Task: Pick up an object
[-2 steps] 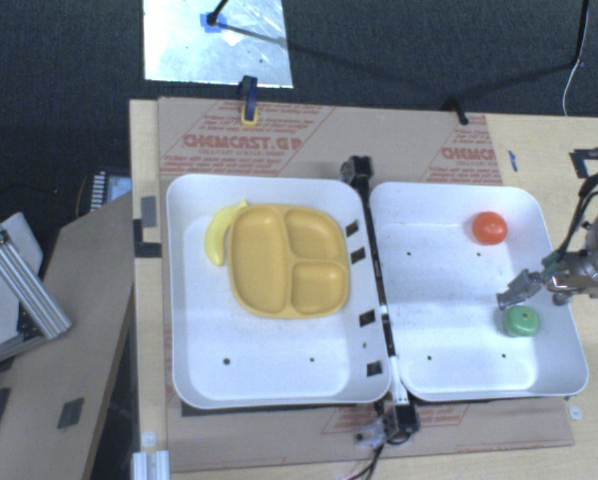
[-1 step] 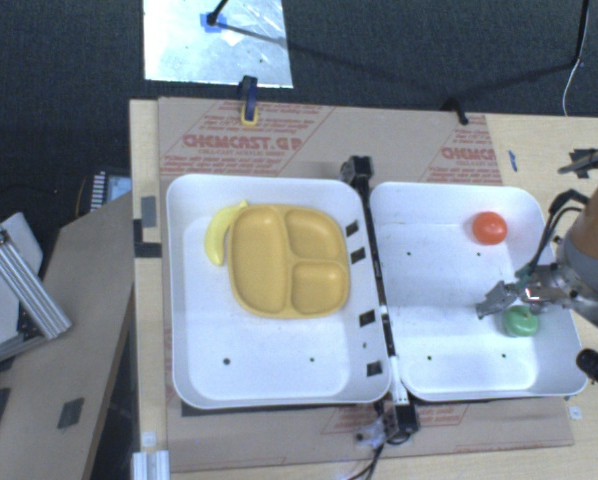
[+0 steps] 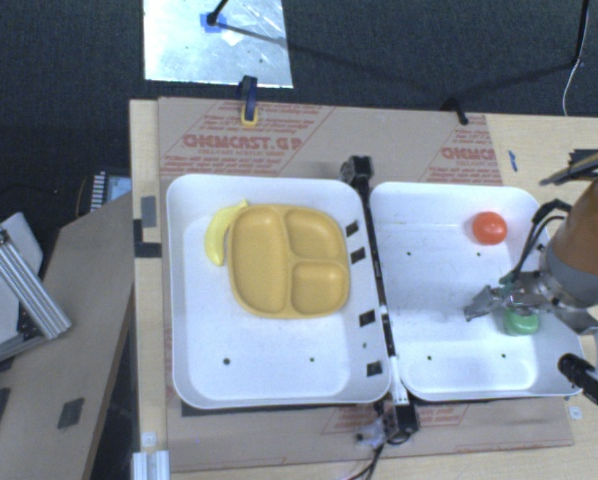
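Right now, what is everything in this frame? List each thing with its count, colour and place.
bins: two, white, side by side on the bench
divided tray: one, yellow, upper middle of the left bin
banana: one, yellow, tucked against the tray's left edge
ball: one, orange, upper right of the right bin
green object: one, right side of the right bin, under the gripper
metal sheet: one, silver, on the floor above the bench
arm: one, grey with an orange band, reaching in from the right
gripper: one, low over the green object

The brown cardboard sheet [image 3: 279, 133] under the bins reads "CHEMCAST" in red, printed twice.
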`<action>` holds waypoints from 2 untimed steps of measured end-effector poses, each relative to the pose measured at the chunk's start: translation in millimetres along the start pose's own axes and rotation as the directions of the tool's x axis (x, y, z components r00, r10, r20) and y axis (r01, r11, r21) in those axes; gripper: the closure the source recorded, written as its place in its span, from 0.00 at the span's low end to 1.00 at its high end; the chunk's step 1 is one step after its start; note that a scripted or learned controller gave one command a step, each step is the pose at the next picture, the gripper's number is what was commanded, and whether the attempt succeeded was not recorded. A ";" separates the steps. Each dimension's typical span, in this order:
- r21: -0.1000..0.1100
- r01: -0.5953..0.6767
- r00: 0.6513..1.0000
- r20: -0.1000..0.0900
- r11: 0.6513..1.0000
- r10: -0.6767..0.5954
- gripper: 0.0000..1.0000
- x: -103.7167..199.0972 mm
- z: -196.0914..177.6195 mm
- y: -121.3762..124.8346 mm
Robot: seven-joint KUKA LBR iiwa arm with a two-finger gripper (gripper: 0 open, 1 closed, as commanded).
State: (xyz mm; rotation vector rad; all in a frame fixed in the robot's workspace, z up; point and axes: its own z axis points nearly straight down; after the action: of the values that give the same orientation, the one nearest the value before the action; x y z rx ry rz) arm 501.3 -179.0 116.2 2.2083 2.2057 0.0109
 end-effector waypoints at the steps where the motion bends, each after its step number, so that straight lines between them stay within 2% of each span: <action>1: 0.014 0.003 1.000 -0.008 1.000 -0.003 0.00 2.9 8.8 -3.4; 2: 0.015 0.001 1.000 -0.008 1.000 -0.001 1.00 2.7 -0.3 -3.0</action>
State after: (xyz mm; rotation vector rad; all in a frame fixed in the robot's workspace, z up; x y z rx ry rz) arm 498.3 -176.3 116.3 2.2182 2.2184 0.0029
